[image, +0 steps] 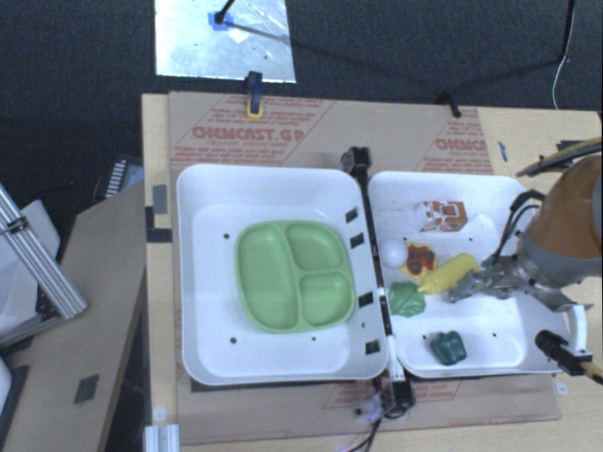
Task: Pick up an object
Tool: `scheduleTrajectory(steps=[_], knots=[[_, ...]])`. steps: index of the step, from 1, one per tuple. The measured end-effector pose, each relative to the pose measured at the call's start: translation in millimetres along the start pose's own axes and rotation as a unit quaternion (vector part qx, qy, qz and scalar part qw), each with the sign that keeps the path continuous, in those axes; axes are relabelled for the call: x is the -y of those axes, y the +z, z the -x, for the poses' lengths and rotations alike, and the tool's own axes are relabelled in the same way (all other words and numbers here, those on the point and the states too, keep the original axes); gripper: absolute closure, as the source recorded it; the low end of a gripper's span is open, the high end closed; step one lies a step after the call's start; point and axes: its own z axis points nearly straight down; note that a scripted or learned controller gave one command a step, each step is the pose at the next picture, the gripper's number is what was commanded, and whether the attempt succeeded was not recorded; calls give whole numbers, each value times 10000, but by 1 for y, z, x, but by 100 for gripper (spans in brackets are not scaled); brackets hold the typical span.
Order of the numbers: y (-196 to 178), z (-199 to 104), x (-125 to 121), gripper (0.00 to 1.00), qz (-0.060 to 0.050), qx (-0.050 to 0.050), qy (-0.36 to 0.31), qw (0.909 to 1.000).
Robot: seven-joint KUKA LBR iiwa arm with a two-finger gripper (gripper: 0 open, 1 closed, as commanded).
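- The worktop (236, 121) is a brown board with red print, and it carries two shallow white bins side by side.
- The left bin (203, 252) lies well to the left of the hand, past the black divider clips between the bins.
- The right bin (504, 342) is the one the hand has reached into; the hand sits over its right-middle part.
- The arm (570, 224) comes in from the right edge, grey below an orange band, with black cables looping beside it.
- A green divided plate (292, 276) lies flat in the middle of the left bin, well apart from the hand.
- The hand (471, 288) points left and low over the right bin floor; I cannot tell whether it is apart or together, as its tip blurs into the toys.
- A yellow banana-shaped toy (448, 273) lies just left of the hand, its right end at or touching the hand's tip; whether it is gripped cannot be told.
- An orange and white box (443, 215) lies above the hand, toward the bin's far wall.
- A dark green toy (449, 347) lies below the hand, near the bin's front wall.
- A light green leafy toy (407, 299) lies left of the hand, just beside the banana's lower end.
- A red and yellow toy (418, 255) sits up and left of the hand, touching the banana.
- A small white ball (392, 251) rests farther left, near the divider.
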Motion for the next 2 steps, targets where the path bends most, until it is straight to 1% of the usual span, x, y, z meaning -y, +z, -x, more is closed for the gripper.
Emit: scheduleTrajectory(steps=[1,2], knots=[[-13,1,-1,100,27,13,5,10000],[-75,-2,-8,100,45,17,-19,10000]])
